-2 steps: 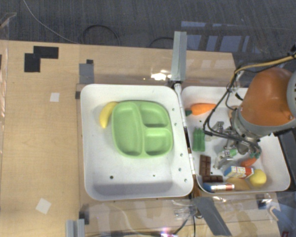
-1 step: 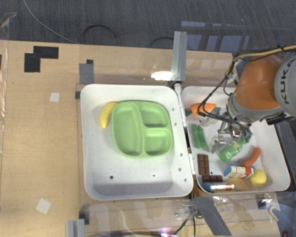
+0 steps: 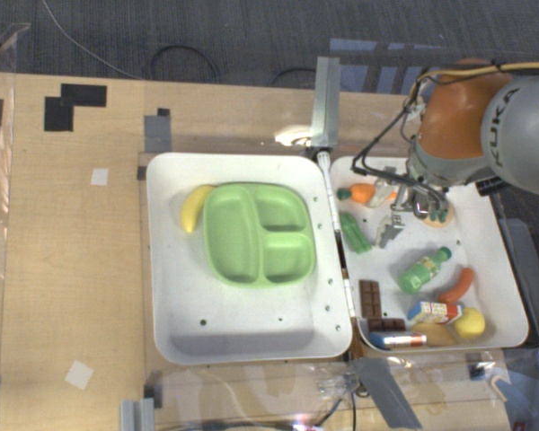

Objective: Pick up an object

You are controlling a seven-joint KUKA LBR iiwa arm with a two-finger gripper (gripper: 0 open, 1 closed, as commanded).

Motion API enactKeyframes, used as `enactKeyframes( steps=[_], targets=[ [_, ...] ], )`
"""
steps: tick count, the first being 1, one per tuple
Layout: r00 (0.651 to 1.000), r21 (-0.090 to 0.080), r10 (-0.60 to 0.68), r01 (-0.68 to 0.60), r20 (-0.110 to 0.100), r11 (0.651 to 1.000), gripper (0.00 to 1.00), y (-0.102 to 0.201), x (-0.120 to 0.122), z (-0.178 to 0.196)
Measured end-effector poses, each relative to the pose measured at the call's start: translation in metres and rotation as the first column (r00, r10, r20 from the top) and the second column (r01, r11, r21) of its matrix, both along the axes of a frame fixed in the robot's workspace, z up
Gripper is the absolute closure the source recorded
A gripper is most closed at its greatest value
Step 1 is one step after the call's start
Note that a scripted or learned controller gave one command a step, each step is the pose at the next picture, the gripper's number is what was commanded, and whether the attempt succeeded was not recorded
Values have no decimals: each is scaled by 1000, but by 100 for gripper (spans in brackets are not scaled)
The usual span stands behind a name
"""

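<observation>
Right now my pincer (image 3: 397,221) hangs over the far half of the right bin (image 3: 508,268), its two metal fingers pointing down and standing a little apart, with nothing between them. An orange carrot-like piece (image 3: 363,192) lies just left of it, near the bin's far left corner, and a dark green piece (image 3: 354,234) lies near the left wall, slightly nearer than the pincer. Beside my wrist, to the right, a flat tan disc with green on it (image 3: 437,214) rests on the bin floor.

Toward the near end the bin is crowded: a green bottle (image 3: 423,272), a red-orange sausage shape (image 3: 456,285), a small printed box or can (image 3: 434,312), a yellow lemon-like ball (image 3: 470,323), a brown chocolate bar (image 3: 369,299) against the left wall, and a red-and-white marker (image 3: 393,338) along the near edge. Bare white floor shows in the middle, between the pincer and the bottle.

Over in the left bin (image 3: 175,321), a green divided tray (image 3: 256,233) sits with a banana (image 3: 194,207) touching its left rim; the near part is bare.
</observation>
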State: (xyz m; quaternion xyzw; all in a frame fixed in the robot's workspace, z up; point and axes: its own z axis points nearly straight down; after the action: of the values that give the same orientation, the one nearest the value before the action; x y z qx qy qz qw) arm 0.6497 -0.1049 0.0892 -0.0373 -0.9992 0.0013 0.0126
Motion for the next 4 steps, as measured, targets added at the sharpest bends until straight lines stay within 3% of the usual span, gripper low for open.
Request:
enactKeyframes(
  steps=[1, 2, 3, 4],
  targets=[
    [998, 9, 62, -62, 25, 998, 0, -10, -7, -1],
    [992, -2, 128, -128, 24, 992, 0, -8, -5, 0],
    [994, -3, 98, -98, 38, 995, 0, -1, -16, 0],
    [982, 14, 189, -189, 9, 982, 0, -16, 4, -1]
  ],
)
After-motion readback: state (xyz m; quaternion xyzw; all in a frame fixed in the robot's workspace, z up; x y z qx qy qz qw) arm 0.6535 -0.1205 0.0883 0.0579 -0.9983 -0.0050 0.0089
